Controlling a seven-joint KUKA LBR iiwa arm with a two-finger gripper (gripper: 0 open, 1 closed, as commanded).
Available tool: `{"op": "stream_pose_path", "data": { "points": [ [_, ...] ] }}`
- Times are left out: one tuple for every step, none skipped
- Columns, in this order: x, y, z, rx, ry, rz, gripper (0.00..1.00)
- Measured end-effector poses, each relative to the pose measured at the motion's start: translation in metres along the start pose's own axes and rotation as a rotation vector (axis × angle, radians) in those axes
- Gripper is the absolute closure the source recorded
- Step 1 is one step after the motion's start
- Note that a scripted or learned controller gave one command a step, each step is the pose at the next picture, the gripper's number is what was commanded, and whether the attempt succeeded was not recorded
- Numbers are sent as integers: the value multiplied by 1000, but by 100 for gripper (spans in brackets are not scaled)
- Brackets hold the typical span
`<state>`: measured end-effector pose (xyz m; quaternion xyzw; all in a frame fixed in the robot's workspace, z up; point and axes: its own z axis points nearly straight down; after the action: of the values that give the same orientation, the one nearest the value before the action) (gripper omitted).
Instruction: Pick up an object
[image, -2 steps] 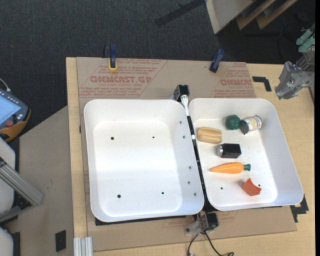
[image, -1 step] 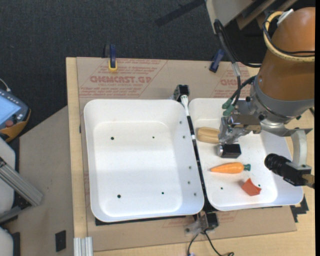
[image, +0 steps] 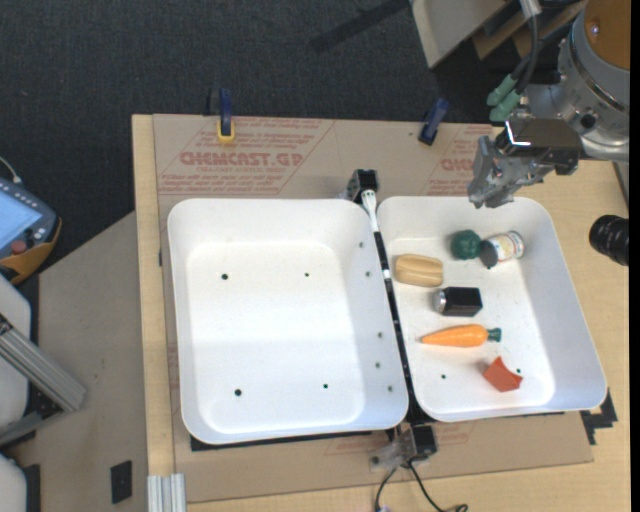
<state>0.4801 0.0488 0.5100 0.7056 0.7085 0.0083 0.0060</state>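
Tool: the tool (image: 492, 195) hangs above the far rim of the right bin (image: 575, 330), clear of every object; nothing sits between its fingers. Whether the fingers are parted or closed cannot be told.
Arm: grey links enter from the upper right, cut off by the frame edge; the orange band (image: 608, 28) is only partly visible.
Right bin contents: green round object (image: 464, 244) touching a small jar (image: 502, 248) lying on its side; tan bread-like piece (image: 418, 269); black block (image: 458, 300); orange carrot (image: 458, 338); red piece (image: 502, 376) near the front rim.
Left bin: left bin (image: 190, 330), white, with small dark dots on its floor.
Hard to make out: the jar's label is too blurred to read.
Surface: brown board (image: 260, 150) with red lettering, held by two blue clamps (image: 225, 112) at the far edge.
Room: dark carpet (image: 120, 50) beyond the surface.
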Motion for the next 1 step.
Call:
{"op": "stream_pose_path", "data": {
  "points": [
    [31,22,-26,13,-2,1,100]
  ]
}}
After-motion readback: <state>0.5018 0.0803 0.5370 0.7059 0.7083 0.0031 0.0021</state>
